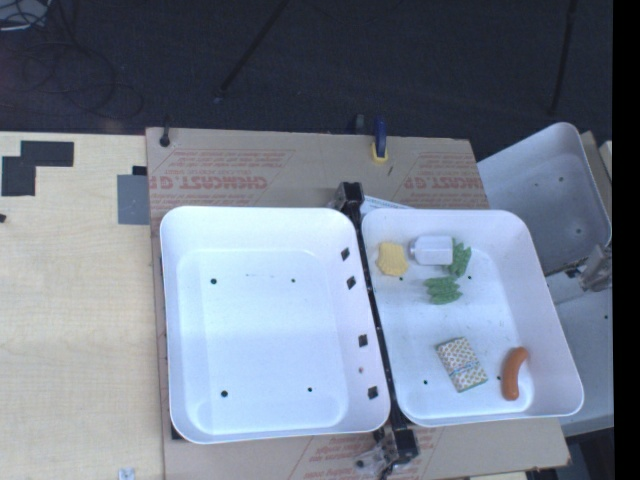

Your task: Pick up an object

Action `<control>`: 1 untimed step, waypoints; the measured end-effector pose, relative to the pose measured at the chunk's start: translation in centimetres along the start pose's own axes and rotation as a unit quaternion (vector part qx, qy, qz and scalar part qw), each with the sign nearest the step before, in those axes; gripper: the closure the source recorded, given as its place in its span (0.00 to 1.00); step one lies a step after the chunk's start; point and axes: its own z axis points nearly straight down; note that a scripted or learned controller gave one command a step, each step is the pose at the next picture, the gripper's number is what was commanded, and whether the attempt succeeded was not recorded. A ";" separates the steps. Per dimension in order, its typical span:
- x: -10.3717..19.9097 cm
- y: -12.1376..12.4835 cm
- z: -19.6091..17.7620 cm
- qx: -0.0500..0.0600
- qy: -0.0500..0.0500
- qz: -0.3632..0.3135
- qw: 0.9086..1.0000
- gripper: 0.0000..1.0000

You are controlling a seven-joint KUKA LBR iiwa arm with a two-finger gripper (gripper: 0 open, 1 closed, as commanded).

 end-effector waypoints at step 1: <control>-0.1 0.0 -0.9 0.001 0.000 -0.002 1.000 1.00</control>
